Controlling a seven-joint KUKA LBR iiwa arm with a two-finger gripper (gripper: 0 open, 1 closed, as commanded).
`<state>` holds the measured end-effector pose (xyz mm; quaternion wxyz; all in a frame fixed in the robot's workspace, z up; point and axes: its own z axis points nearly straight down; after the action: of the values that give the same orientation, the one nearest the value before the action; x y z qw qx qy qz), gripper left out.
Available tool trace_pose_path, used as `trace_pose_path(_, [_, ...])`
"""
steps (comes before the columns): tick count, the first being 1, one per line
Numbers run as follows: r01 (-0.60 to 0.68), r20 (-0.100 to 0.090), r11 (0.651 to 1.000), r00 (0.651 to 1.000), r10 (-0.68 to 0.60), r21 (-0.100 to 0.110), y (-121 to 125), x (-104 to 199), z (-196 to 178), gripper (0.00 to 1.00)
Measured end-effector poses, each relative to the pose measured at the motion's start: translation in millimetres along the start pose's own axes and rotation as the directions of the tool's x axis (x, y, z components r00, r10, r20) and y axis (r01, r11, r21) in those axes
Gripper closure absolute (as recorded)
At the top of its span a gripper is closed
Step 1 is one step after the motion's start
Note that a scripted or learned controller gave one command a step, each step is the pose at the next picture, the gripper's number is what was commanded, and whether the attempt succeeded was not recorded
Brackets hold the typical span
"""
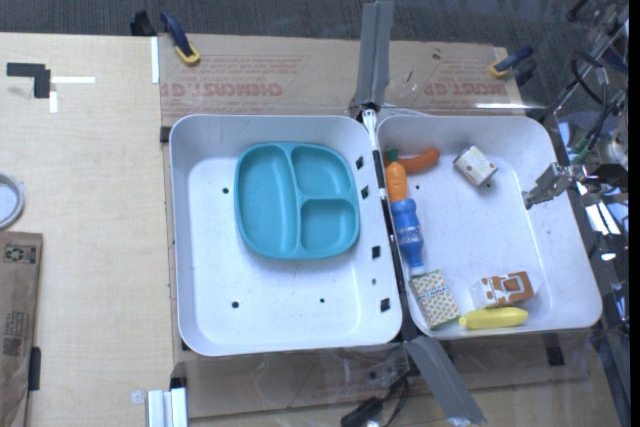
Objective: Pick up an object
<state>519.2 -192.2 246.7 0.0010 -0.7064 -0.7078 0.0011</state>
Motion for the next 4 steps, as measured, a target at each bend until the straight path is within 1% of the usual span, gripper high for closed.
trace_pose_path(1, [0.309, 0.002, 0.951, 0.951, -0.309, -0.004, 105.7, -29.2, 126.2, 0.00])
trace_pose_path(2, [0.179, -0.001, 0.984, 0.984, -0.179, -0.005, 123.7, -27.3, 123.9, 0.00])
trace_pose_path(3, [0.189, 0.002, 0.982, 0.982, -0.189, -0.005, 116.3, 10.0, 42.0, 0.00])
trace_pose_path(4, [0.043, 0.001, 0.999, 0.999, -0.043, -0.001, 139.8, -1.9, 129.0, 0.00])
